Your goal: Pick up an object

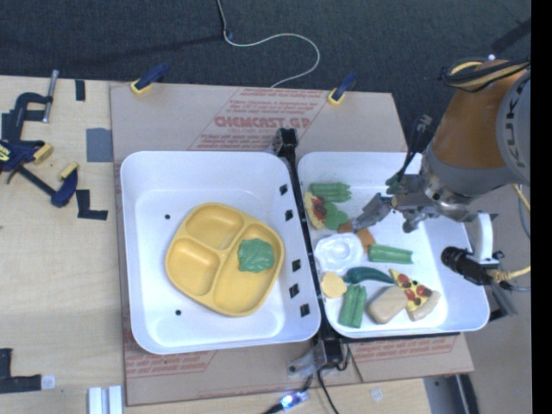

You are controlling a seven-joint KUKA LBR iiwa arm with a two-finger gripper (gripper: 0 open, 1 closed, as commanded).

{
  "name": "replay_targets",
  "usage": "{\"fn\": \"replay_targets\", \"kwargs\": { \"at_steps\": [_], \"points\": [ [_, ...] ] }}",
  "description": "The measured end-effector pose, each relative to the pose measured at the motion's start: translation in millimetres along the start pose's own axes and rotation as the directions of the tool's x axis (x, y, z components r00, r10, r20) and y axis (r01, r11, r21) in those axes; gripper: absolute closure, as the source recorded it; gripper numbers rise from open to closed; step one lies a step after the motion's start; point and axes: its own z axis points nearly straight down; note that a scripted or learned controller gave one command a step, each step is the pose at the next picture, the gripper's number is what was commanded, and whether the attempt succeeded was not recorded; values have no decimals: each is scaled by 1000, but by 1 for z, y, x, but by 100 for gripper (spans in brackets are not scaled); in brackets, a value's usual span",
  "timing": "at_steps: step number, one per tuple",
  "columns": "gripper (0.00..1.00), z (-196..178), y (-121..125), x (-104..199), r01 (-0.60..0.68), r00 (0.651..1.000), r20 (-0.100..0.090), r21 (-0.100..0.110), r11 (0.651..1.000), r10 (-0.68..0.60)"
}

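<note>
Toy food [371,274]: lay heaped in the right bin [457,317], toward its left and near side.
My gripper [366,216]: hung over the right bin's far-left items; grip I cannot tell.
Left bin [147,317]: held a yellow tray [207,261] with a green leaf [256,254].

Robotics lab or test bench, not a home. Wooden bench top [52,300] with a printed cardboard sheet [259,119] clamped down by blue-and-yellow spring clamps [148,78] at the top of the frame; more clamps [26,145] lie loose at the upper left. Two white bins [142,231] sit side by side at centre, joined by black clips. Loose white cable [259,41] trails over dark carpet-like floor at the top. Industrial grey arm with orange band [483,119] at the right. Toy plastic food [379,279] as props in the right bin.
</note>
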Motion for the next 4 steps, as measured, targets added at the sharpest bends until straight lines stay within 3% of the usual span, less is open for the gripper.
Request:
{"fn": "replay_targets", "kwargs": {
  "at_steps": [1, 4],
  "points": [
    [0, -8, 3, 0, 4, 1000, 2, -14, 1000, -4],
    [0, 120, 7, -2, 3, 1000, 6, -18, 1000, -3]
  ]
}}
